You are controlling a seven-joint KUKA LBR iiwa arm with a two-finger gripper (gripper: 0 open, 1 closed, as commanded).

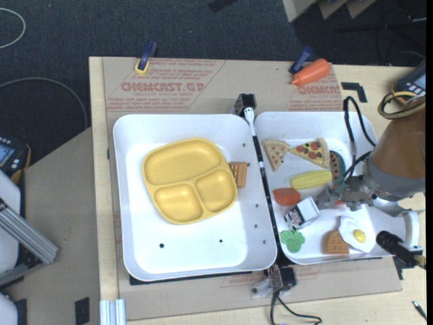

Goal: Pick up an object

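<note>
Toy food is lying mostly in the right bin (267, 124). Going from the left, a yellow divided plate (189, 179) is resting in the left bin (128, 181), with a small waffle piece (238, 173) touching its right side. Further right, pizza slices (308, 150), a corn cob (311, 179), a red piece (287, 196) and a fried egg (356, 234) are crowding together. The gripper (323, 202) is hanging low just beside the corn; its opening cannot be told, and nothing is seen in its grasp. A good pick probably needs one separated item, approached straight down.

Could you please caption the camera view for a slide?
Grey arm's gripper low among toy foods in right white bin; yellow divided plate in left white bin.
</note>
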